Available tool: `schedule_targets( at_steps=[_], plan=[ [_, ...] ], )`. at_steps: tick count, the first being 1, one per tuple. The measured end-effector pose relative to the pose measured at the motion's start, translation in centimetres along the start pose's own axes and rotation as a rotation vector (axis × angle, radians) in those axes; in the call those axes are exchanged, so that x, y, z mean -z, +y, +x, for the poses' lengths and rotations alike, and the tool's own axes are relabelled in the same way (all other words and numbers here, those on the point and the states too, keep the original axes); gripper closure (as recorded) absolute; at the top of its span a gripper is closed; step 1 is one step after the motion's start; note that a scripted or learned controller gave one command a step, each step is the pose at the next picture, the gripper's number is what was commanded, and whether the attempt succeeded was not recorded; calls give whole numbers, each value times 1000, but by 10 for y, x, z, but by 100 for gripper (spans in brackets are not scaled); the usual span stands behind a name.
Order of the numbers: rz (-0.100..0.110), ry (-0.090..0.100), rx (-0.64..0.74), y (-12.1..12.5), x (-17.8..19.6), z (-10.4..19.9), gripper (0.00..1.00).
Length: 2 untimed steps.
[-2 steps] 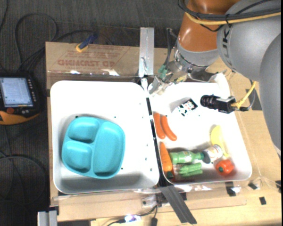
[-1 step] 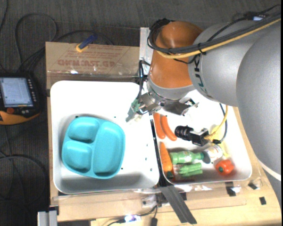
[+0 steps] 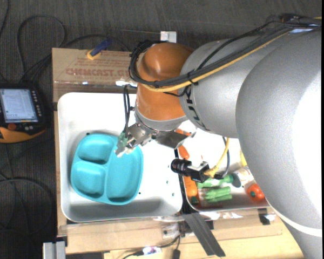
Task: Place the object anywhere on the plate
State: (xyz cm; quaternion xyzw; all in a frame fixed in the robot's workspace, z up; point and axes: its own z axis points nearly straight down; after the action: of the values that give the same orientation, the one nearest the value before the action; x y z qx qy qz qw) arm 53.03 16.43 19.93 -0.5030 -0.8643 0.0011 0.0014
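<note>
Where the lower edge of the frame begins, we see the wooden front of the surface (image 3: 124, 236) and, just beyond it, two white bins side by side. We find the right bin (image 3: 227, 216) at lower centre-right, largely covered by the grey arm (image 3: 270, 101); in it lie an orange carrot-like piece (image 3: 190, 189), a green item (image 3: 215, 194), and a small red-orange item (image 3: 254, 191), close together, their exact kinds hard for us to tell. A black fitting (image 3: 186, 168) with a yellow cable sits over the wall between the bins.

We see the left bin (image 3: 81, 104) at centre-left, holding a turquoise plate (image 3: 105, 169) with three compartments, resting toward the bin's lower left. Over the plate's upper right rim we place the gripper (image 3: 124, 144), pointing down and leftward. Something small and greenish shows at its tip, touching or just above the rim, but we cannot tell whether it is a held object or part of the fingers, nor how far the gripper is spread.

Farther up, we see the orange band (image 3: 159, 63) above the wrist, a cardboard sheet (image 3: 86, 69) behind the left bin, and at far left a handheld control pendant (image 3: 16, 109) on the dark carpet (image 3: 43, 15).
</note>
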Motion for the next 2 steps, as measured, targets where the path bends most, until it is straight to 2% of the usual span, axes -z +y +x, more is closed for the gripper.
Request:
schedule_targets(
  at_steps=[1, 2],
  plan=[
    [1, 0, 113, -1, -19, 63, 100],
    [2, 1, -189, -46, -13, 16, 100]
  ],
)
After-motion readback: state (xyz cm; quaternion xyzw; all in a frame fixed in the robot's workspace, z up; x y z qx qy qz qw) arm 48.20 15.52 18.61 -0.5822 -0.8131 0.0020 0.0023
